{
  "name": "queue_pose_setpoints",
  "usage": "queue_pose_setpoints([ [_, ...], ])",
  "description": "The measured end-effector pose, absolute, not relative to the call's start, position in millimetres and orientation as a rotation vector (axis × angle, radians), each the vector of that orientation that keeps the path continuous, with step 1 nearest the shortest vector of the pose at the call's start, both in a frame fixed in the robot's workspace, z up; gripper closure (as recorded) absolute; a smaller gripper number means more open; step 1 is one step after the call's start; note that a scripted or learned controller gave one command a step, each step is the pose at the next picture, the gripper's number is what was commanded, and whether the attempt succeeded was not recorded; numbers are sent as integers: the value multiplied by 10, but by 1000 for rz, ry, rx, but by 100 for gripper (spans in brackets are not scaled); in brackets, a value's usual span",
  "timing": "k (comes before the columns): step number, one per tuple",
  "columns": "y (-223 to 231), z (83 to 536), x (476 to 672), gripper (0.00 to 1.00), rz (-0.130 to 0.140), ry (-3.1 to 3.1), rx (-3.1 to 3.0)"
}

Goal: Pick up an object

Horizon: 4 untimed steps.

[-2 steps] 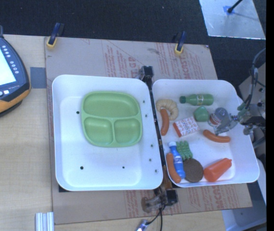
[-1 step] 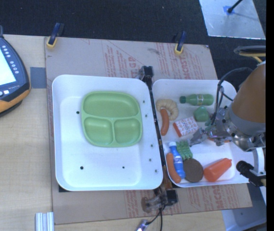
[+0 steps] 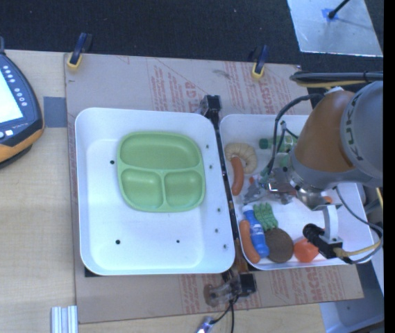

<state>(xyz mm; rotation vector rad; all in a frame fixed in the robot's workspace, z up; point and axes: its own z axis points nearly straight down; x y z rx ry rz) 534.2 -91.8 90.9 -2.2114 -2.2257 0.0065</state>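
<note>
Bins [image 3: 89,186] on cardboard-covered bench [image 3: 148,82]

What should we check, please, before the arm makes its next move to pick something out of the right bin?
1. Arm over the right bin: ok, the wrist hangs above its middle.
2. Gripper state: cannot tell, the wrist hides it.
3. Anything held: cannot tell.
4. Objects within reach: ok, the blue bottle, brown ball, hot dog and tomato lie in the right bin.
5. Crowding: not ok, the bottle, ball and a carrot lie packed together at the near wall.
6. Green divided plate: ok, flat in the left bin.
</note>
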Motion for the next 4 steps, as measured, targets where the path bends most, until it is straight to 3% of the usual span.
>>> queue_pose_setpoints([
  [1,-1002,920,6227,0,3,-2223,-2217],
  [2,-961,909,6519,0,28,-2215,-2205],
  [3,-955,1016,6543,100,15,-2223,-2209],
  [4,-156,1920,5457,100,5,-2226,-2212],
])
